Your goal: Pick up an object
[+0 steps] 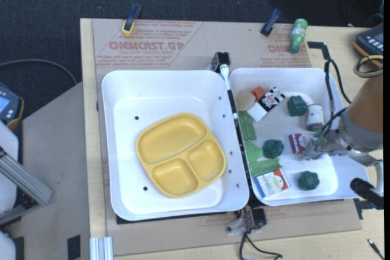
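In the right bin [244, 79] lie several small objects: a dark green lump [297, 105] at the back, another [272, 147] in the middle, and a third [308, 180] near the front. A red-and-white packet [296, 143] lies mid-bin, with my gripper [312, 151] low over the bin floor just to its right, touching or nearly touching it. A white cylinder [314, 114] stands just behind the gripper. A black-and-white item [272, 97] and a small printed box [271, 182] are also there. Nothing is visibly lifted.
The left bin [116, 100] holds a yellow divided plate [180, 155]. Green strips [247, 128] lie along the right bin's left wall. A green bottle [298, 35] stands on the board behind the bins. Cables [332, 88] run along the right bin's right side.
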{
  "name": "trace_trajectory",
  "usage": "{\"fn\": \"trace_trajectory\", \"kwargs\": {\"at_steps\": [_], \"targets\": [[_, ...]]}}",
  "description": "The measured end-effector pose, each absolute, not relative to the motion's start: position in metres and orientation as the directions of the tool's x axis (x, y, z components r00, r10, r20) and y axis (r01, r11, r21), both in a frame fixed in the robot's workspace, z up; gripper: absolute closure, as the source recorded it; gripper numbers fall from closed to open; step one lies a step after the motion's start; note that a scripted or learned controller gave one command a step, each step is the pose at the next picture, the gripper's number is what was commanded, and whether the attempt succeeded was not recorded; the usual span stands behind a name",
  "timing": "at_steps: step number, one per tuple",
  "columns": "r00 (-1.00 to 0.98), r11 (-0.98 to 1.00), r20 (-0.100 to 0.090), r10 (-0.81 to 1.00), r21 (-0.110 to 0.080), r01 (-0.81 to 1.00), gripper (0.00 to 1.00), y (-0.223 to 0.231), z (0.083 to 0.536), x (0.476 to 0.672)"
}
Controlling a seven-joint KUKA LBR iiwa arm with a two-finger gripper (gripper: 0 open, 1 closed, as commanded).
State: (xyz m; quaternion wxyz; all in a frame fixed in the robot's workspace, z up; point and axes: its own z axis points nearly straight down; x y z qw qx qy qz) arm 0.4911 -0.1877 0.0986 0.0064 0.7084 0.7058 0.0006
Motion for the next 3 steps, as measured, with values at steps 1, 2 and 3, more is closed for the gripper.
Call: {"fn": "trace_trajectory", "kwargs": {"at_steps": [1,2,3], "targets": [[0.000,0.000,-0.003,1.000,0.005,1.000,1.00,-0.188,0.143,0.486],[-0.001,0.001,-0.004,1.000,0.007,1.000,1.00,-0.188,0.186,0.488],[-0.001,0.001,-0.003,1.000,0.006,1.000,1.00,-0.189,0.227,0.489]]}}
